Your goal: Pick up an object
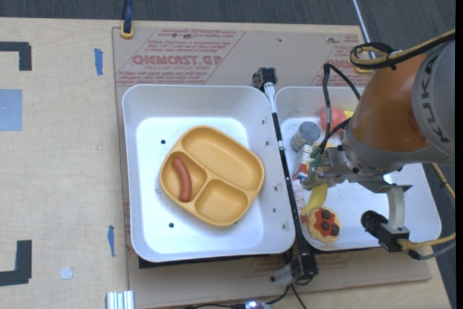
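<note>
The gripper [316, 171] hung low over the right bin [427, 224], near the wall it shares with the left one, and the arm's bulk hid its fingers, so I could not tell whether it was gripping anything. Just below it lay a banana [316, 198], and below that, near the bin's front corner, a small slice of pizza [325, 223]. A grey can [306, 134] stood just above the gripper, with some red and yellow toys [333, 116] beyond it toward the back wall, partly covered by the arm.

The arm [394, 116] came in from the right and bent down over the bin, its orange band uppermost, black cables looping round it.

Well off to the gripper's left, in the left bin [137, 170], sat a yellow divided plate [213, 174] with a sausage [181, 178] lying in its left compartment.
</note>
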`<action>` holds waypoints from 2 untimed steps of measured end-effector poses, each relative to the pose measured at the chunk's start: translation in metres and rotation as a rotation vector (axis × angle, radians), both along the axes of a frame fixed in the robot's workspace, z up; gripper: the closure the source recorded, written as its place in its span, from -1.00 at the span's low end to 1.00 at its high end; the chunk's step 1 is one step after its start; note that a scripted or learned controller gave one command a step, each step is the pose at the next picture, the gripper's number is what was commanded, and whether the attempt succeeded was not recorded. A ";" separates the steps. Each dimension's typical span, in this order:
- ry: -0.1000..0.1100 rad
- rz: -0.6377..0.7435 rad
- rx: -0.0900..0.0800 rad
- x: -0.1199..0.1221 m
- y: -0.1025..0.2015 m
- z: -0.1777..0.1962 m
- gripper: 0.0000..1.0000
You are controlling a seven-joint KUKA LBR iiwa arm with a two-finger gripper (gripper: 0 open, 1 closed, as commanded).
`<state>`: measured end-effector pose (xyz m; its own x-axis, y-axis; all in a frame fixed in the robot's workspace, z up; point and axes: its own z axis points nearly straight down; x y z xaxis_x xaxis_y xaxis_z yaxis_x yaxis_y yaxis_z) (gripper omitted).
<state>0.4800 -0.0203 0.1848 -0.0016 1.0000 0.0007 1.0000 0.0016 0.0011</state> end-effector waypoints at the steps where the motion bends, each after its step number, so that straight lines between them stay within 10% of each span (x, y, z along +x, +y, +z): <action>1: -0.002 -0.002 -0.002 0.000 -0.029 0.008 1.00; 2: -0.001 -0.002 -0.002 0.000 -0.049 0.011 1.00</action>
<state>0.4795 -0.0694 0.1957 0.0008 1.0000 -0.0009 1.0000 -0.0008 0.0017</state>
